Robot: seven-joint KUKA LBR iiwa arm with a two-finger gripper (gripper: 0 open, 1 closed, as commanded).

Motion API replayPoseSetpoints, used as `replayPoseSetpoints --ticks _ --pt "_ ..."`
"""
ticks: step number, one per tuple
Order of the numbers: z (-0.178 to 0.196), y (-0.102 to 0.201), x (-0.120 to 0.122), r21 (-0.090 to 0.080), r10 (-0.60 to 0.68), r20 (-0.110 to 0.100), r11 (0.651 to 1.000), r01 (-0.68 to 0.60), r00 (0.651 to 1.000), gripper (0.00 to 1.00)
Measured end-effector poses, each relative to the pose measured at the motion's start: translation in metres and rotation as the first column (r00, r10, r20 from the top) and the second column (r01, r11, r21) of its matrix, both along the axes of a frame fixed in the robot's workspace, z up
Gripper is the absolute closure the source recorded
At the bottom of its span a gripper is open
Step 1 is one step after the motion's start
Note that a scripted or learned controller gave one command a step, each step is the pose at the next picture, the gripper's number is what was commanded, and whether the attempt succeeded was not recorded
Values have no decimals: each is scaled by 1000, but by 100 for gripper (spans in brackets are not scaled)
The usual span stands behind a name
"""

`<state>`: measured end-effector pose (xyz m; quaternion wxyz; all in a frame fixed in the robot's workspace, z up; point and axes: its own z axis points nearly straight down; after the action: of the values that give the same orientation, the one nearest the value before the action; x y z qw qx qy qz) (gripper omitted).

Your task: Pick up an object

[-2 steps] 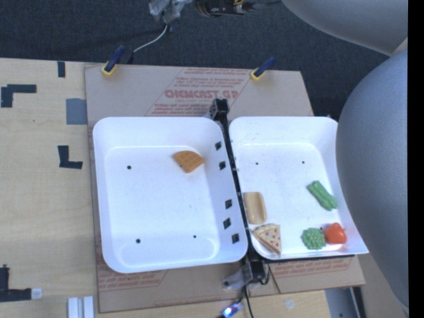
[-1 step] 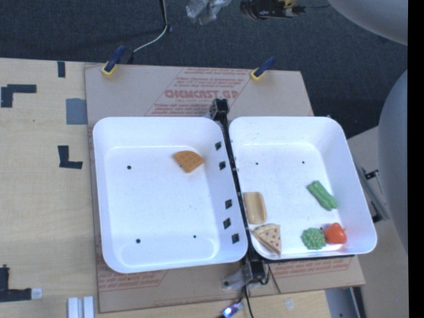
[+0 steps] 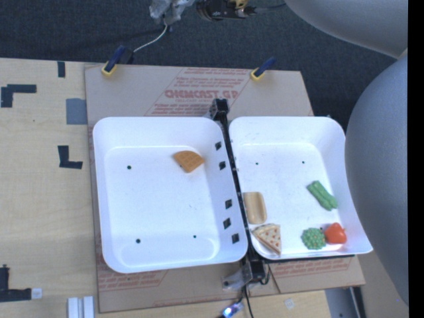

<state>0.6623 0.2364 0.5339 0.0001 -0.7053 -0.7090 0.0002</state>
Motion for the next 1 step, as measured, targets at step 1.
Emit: replayPoseSetpoints --ticks 1 --pt "0 -45 6 -1 -7 -1 1000 7 1000 100"
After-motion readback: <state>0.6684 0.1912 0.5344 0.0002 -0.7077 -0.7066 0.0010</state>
